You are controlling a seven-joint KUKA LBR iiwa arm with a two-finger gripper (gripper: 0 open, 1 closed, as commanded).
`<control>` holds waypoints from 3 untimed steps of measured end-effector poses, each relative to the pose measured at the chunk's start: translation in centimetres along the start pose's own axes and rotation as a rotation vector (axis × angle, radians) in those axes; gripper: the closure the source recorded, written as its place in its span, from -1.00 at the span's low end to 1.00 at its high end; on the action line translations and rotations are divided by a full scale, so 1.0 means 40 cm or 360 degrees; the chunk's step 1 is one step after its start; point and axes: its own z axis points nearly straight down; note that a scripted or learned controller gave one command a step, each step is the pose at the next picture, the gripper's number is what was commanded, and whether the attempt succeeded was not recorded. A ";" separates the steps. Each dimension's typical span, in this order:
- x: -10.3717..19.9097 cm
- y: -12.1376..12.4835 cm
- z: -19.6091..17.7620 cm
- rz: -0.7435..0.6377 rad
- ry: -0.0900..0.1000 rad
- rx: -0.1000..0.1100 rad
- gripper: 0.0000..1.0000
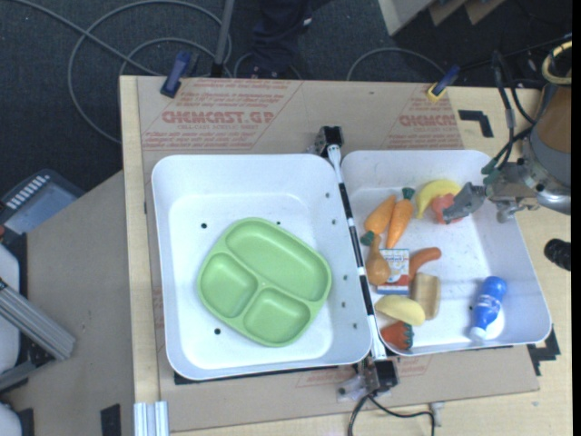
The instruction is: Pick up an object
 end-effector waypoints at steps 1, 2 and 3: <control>0.119 -0.066 0.268 0.0000 0.0000 0.0001 -1.00; 0.146 0.125 0.329 -0.0001 0.0001 0.0001 -1.00; 0.181 0.188 0.328 -0.0002 0.0000 -0.0002 -1.00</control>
